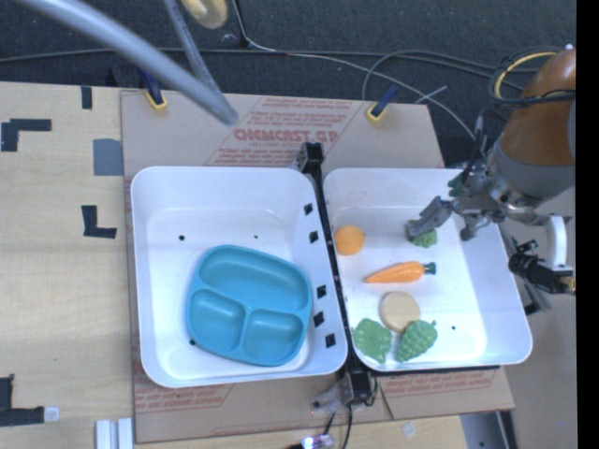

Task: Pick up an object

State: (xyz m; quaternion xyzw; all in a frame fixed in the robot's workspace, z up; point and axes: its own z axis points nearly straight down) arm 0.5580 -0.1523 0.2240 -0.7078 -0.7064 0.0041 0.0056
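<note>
Two white bins side by side. Left bin point(150, 251): one blue divided tray point(248, 304), lying toward the near edge. Right bin point(496, 316): six toy foods. One orange ball point(349, 240) by the left wall; one carrot point(398, 272) at mid-floor, orange with a green stem end; one pale round slice point(400, 309); two green leafy pieces point(372, 339) point(416, 340) at the near edge; one small green piece point(426, 238) toward the far right. Gripper point(447, 215) sits over this piece, one finger touching it; jaws apart, nothing clamped.
</note>
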